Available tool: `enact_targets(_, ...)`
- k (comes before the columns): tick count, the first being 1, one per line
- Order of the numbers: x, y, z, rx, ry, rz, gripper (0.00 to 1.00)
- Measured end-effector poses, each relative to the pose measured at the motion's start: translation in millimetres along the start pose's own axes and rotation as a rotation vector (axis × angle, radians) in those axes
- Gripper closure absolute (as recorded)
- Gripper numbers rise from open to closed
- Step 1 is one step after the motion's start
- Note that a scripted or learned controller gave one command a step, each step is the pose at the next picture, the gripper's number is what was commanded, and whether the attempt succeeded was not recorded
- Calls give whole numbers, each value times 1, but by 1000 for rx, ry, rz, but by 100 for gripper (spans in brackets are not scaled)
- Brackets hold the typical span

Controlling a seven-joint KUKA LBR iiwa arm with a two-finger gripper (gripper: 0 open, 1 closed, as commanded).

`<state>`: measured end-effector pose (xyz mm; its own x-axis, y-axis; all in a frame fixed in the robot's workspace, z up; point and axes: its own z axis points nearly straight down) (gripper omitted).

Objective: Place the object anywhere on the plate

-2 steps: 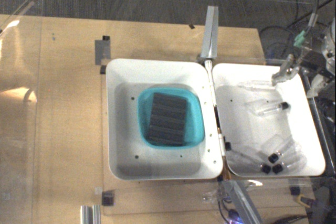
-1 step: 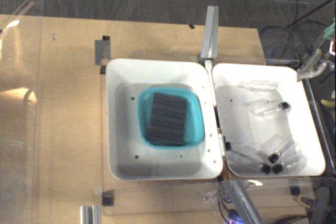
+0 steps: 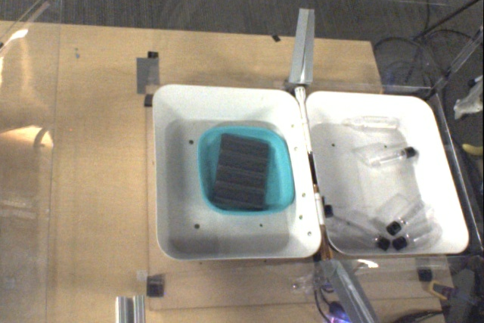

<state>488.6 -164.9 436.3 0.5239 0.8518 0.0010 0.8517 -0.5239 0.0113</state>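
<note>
Dark ridged block (image 3: 242,171) already sits on the teal plate (image 3: 281,163), claw's nowhere I can judge, so another grab might knock it off.

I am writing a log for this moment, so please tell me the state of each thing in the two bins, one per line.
Dark ridged block: lying flat on the plate, inside its rim.
Turquoise plate: resting flat on the floor of the left bin.
Clear tubes with dark caps: lying loose on their sides in the right bin, most near its front corner.
</note>
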Motion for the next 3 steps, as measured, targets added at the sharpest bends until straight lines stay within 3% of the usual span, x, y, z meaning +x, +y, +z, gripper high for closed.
enact_targets(1, -23, 14, 0, 0, 0, 129, 0)
enact_targets(3, -30, 18, 0, 1, 0, 373, 0)
